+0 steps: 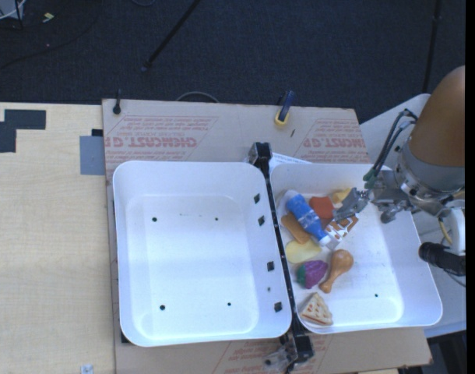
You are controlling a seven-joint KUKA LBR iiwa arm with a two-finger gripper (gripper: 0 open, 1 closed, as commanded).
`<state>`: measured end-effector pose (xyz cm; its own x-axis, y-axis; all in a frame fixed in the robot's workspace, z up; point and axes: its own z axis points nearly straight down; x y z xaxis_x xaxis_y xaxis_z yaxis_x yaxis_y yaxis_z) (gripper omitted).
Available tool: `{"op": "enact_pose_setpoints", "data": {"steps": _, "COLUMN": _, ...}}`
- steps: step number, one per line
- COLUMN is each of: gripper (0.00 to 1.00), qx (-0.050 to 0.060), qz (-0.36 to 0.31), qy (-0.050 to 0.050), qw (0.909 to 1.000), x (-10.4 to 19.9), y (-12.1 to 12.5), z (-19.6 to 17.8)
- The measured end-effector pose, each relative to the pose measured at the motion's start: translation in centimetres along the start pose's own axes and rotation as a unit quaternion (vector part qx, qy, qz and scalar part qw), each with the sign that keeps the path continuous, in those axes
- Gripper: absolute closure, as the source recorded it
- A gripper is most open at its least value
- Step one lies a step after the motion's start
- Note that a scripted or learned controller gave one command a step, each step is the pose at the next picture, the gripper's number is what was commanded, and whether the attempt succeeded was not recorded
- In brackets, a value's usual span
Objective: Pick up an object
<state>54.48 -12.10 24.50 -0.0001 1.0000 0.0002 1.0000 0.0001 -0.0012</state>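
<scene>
My gripper (351, 204) hangs over the right bin (393, 302), above the back of a heap of toy food. Just left of it lie a blue bottle (306, 214) and a red piece (321, 207). A small red-and-white item (344, 225) sits right beneath the gripper; whether it is held cannot be told. An orange hot dog (294, 229) and a yellow piece (300, 251) lie by the bin's left wall. Nearer the front are a purple grape bunch (313, 272), a brown drumstick (336, 269) and a sandwich wedge (317, 310).
The left bin (191, 318) stands beside the right one, with a black divider clip (260, 153) at the back between them. The arm's orange band (448, 123) and grey wrist (424, 189) hang over the right bin's far right side. A yellow-and-blue clamp (283, 113) sits on the cardboard behind.
</scene>
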Motion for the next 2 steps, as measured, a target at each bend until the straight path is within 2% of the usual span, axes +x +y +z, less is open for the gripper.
{"op": "enact_pose_setpoints", "data": {"steps": 1, "gripper": 0.0, "qx": 0.006, "qz": 0.003, "qy": 0.001, "qw": 1.0, "x": -5.1, "y": -4.6, "z": 10.5}}
{"op": "enact_pose_setpoints", "data": {"steps": 2, "gripper": 0.0, "qx": 0.001, "qz": -0.002, "qy": 0.001, "qw": 1.0, "x": 1.1, "y": -0.9, "z": 16.1}}
